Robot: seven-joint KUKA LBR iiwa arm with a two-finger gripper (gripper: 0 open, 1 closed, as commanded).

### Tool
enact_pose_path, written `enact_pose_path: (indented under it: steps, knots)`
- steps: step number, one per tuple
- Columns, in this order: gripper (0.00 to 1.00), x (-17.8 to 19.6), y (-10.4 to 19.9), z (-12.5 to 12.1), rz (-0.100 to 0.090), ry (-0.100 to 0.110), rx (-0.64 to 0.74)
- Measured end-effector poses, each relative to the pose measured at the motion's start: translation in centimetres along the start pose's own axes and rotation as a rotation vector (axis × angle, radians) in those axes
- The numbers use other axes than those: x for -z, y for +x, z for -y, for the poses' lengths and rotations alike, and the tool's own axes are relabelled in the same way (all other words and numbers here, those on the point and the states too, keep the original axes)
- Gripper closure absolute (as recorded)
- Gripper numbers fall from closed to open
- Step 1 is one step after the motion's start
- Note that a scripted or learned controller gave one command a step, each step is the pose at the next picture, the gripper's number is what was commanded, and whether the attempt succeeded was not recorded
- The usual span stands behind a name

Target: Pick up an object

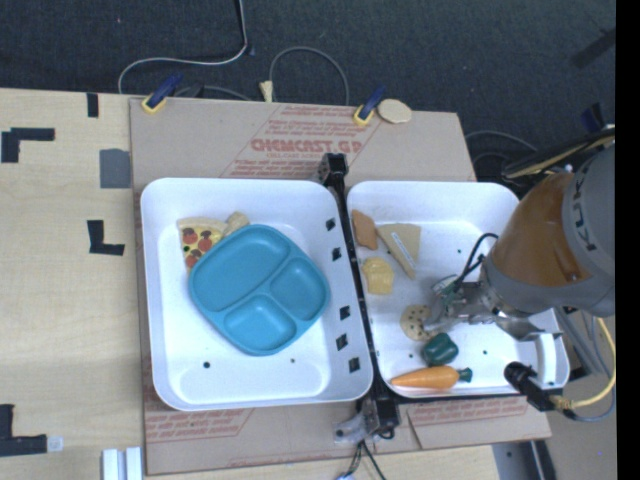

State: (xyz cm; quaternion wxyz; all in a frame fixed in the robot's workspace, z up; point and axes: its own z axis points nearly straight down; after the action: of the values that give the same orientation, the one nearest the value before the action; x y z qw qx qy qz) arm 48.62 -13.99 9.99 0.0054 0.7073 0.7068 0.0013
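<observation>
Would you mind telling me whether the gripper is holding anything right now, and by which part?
It cannot be told: the gripper hangs low beside the cookie and green pepper.

Arm (545,253) is reaching into right bin (470,200); gripper (447,306) is hovering above green piece (438,348), cookie (415,321) just beside. Blue tray (260,288) is lying in left bin (160,298).

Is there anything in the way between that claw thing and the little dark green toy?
Nothing visible blocks it. The gripper sits just above the green toy in the right bin, with the cookie beside it and the carrot below.
</observation>
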Motion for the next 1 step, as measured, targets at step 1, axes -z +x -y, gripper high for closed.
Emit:
enact_pose_path:
  steps: [1]
  knots:
    - [0.00, -0.31, 0.14, 0.27, -0.006, 0.010, 0.000]
